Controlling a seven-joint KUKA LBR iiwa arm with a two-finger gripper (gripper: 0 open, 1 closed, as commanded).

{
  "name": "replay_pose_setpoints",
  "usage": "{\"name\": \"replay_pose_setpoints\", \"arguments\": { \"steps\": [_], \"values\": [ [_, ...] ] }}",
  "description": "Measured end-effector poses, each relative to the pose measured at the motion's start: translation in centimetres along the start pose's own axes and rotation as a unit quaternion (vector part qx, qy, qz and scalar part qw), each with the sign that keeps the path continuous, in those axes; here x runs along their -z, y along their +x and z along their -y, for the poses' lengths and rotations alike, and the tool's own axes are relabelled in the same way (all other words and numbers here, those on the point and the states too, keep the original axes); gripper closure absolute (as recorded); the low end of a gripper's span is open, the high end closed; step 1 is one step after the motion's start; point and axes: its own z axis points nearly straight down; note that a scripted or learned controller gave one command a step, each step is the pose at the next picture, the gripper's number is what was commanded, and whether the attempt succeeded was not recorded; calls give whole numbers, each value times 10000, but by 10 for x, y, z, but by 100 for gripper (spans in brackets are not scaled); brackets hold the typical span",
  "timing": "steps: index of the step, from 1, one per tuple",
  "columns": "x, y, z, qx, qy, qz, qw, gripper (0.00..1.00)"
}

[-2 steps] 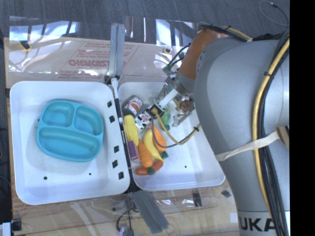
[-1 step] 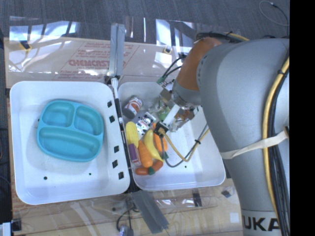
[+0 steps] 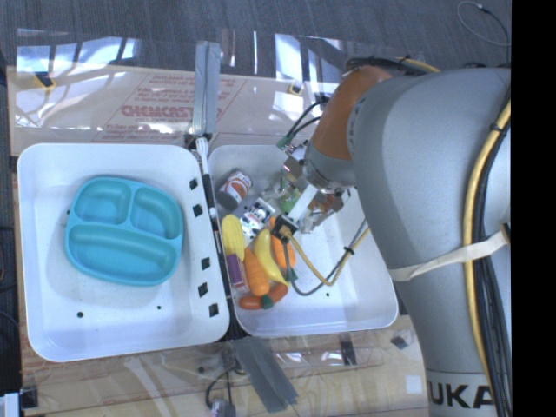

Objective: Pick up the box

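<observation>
My gripper (image 3: 291,208) is low in the right bin (image 3: 347,307), over a heap of toy food near the bin's left wall. A small white and dark printed item (image 3: 254,216), possibly the box, lies just left of the gripper and touches the heap. I cannot tell whether the gripper touches it. The wrist and cables hide what is right under the gripper.
The heap holds a yellow corn cob (image 3: 232,233), a banana (image 3: 268,257), a carrot (image 3: 255,274), an orange piece (image 3: 282,250) and a red piece (image 3: 251,302). A can (image 3: 234,185) lies behind them. A blue divided tray (image 3: 124,229) sits in the left bin (image 3: 43,320).
</observation>
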Motion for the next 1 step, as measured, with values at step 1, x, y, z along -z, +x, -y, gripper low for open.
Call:
{"name": "replay_pose_setpoints", "arguments": {
  "steps": [1],
  "values": [
    [-1,-25,80,781,-6,-2,9969,0]
  ]
}}
